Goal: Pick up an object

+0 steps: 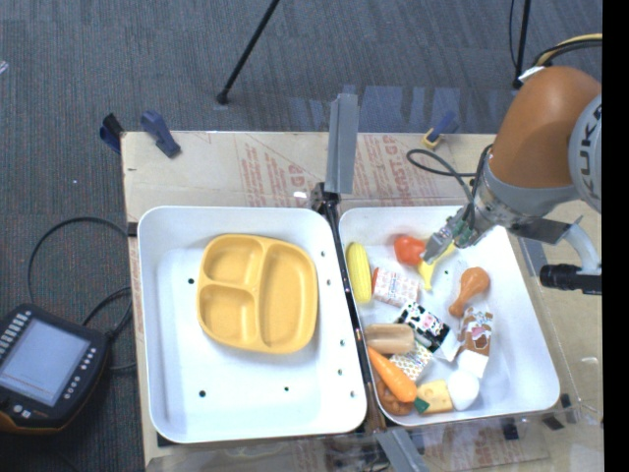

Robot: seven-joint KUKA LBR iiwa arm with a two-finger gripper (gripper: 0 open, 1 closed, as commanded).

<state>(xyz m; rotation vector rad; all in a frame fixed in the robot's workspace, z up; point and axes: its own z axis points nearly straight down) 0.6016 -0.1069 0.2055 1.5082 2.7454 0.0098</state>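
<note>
Nearest me, the orange arm band (pixel 545 126) looms over the right bin (pixel 536 332). Below it my gripper (pixel 439 244) hangs low over that bin's back part, its tip just beside the red tomato (pixel 408 248) and a yellow banana (pixel 427 274); I cannot tell whether it grips anything. The yellow divided plate (pixel 258 293) sits in the left bin (pixel 167 382).

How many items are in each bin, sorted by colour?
Left bin:
yellow tray: 1
Right bin, approximate, as items overlap:
yellow: 3
orange or brown: 3
red: 1
white or patterned: 5
Total: about 13
</note>
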